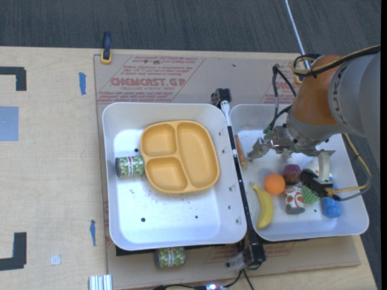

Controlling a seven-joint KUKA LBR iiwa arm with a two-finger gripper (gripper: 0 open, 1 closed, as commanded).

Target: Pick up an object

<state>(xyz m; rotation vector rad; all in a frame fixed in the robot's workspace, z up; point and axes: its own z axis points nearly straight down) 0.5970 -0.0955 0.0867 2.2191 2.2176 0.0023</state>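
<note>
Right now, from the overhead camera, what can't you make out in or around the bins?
All in the camera view:
- Right bin, back right part: covered by the arm, so its contents are unknown.
- Purple object: upper edge is under the wrist, type unclear.
- Blue object: too small to identify.
- Green can below the left bin: upper part hidden by the bin's rim, label unreadable.

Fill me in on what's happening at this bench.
The arm reaches into the right bin, with its gripper toward the side nearest the other bin, just behind an orange and a banana lying there. Nothing looks picked up yet. The left bin holds a yellow divided plate with a green can lying beside it.
</note>
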